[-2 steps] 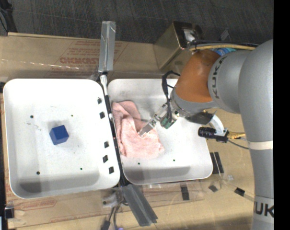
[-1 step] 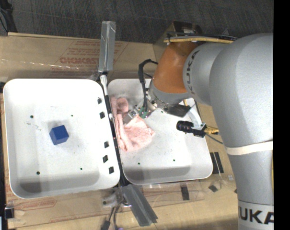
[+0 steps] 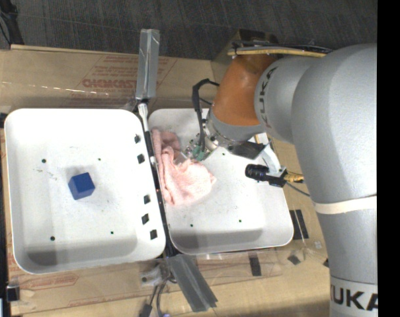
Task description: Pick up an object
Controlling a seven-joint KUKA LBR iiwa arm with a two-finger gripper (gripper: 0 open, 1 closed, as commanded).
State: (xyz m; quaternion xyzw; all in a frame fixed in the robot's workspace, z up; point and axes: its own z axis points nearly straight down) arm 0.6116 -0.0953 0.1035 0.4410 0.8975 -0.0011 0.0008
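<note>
While arm (image 3: 299, 104) leans over right bin (image 3: 252, 230) | claw (image 3: 194, 152) at pink cloth (image 3: 183, 177) | grip state unreadable

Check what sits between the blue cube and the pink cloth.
In the camera view, the cube lies in the left bin and the cloth in the right bin. Between them: bare white floor, then the two bins' adjoining walls with black clips.

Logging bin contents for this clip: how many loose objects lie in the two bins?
2. A blue cube lies in the left bin; a pink cloth lies crumpled in the right bin, against its left wall. The arm may hide more.
</note>
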